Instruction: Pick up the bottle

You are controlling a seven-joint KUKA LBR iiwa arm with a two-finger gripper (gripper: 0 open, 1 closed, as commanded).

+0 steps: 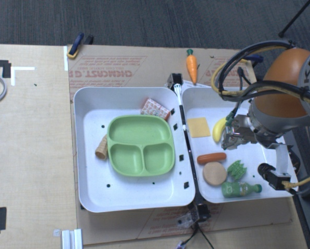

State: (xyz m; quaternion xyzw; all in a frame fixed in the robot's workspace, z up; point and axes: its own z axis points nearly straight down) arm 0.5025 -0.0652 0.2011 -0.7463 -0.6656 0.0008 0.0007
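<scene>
Bottle [241,190] flat in right white bin [196,188]

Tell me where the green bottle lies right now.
The green bottle lies on its side at the near edge of the right bin, just below the round brown patty and the leafy green piece.

The green bottle [241,190] is looking like glossy plastic; the white bins [87,154] are showing smooth plastic, over matt cardboard [108,69].
</scene>
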